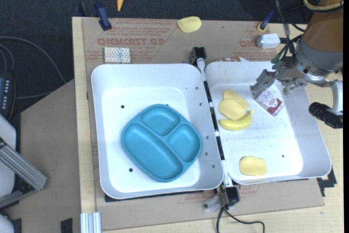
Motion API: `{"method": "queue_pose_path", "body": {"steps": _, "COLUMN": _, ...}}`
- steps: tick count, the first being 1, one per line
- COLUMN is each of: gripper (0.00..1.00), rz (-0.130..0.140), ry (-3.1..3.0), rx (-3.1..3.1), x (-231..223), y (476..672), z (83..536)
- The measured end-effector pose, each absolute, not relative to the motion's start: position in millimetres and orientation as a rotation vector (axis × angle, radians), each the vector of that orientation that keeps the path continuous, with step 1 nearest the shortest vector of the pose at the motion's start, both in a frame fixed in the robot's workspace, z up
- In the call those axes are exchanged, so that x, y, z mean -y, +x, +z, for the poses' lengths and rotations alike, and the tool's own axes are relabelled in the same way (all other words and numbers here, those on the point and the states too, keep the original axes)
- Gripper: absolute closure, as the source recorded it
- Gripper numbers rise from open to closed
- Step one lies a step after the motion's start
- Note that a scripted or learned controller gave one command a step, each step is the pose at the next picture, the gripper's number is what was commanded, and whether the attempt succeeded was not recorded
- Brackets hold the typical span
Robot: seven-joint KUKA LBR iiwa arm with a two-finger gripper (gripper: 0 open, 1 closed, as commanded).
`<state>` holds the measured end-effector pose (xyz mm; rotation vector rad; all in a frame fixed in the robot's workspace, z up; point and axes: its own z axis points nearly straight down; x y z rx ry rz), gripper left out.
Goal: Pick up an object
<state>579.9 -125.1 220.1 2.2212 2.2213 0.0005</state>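
Just below tool [271,82], red-and-white packet [270,101].

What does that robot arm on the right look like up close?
The arm is bulky and rounded, orange above, then grey toward the wrist. At its end sits a small grey metal gripper. Thin dark cables run along the wrist, and a black cylindrical part sticks out beside it.

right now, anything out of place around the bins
Yes. A yellow piece lies on the bench board behind the bins, outside both, while similar yellow items sit in the right bin. A small carrot lies on the dark floor beyond the board.
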Motion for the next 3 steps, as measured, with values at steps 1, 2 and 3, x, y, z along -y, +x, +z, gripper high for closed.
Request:
{"method": "queue_pose_path", "body": {"steps": 1, "gripper": 0.00, "rz": -0.002, "ry": 2.223, "rx": -2.223, "x": 102.4, "y": 573.0, "z": 105.7}}
{"method": "queue_pose_path", "body": {"steps": 2, "gripper": 0.00, "rz": -0.001, "ry": 2.224, "rx": -2.222, "x": 100.4, "y": 558.8, "z": 84.2}}
{"method": "queue_pose_path", "body": {"steps": 3, "gripper": 1.00, "rz": 0.000, "ry": 2.223, "rx": -2.221, "x": 100.4, "y": 559.4, "z": 94.3}}
